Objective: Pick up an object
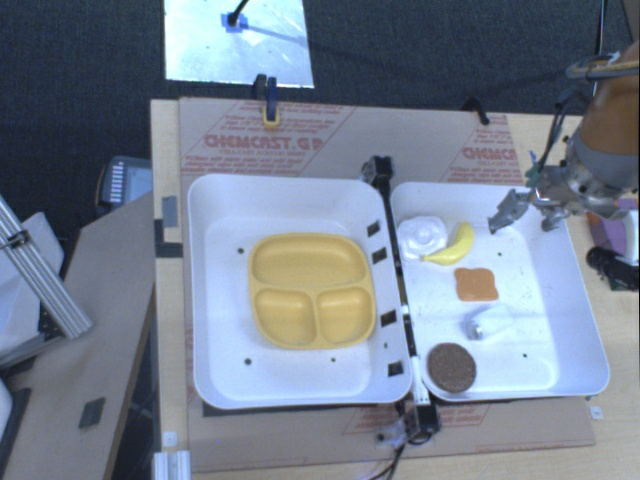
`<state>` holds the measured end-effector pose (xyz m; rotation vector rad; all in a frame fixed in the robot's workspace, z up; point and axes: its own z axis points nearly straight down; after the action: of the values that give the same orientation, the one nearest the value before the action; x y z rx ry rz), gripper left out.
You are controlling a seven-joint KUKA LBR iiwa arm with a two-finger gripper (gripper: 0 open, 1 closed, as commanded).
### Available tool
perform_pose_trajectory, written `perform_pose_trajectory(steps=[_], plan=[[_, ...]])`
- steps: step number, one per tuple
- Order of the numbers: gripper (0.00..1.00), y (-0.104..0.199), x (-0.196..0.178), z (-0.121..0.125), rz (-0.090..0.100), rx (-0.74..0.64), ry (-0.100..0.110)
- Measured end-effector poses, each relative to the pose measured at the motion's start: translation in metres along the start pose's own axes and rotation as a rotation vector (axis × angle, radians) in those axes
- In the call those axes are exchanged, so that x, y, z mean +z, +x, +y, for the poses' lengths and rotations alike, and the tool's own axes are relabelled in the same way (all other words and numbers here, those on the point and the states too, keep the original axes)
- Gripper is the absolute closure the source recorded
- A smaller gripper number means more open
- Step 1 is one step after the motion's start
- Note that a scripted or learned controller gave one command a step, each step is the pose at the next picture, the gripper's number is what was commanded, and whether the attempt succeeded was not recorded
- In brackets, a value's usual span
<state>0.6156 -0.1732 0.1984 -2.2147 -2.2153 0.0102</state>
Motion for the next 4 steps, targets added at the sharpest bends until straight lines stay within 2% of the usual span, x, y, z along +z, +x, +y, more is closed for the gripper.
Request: perform_pose_trajectory(steps=[1,3,4], plan=[[0.00,0.000,-0.007,0.003,-0.002,-0.003,-0.012],[0.00,0.014,0.089,-0.003,-0.002,-0.002,-0.010],[0.00,0.014,0.114,-0.002,-0.002,-0.002,-0.011]])
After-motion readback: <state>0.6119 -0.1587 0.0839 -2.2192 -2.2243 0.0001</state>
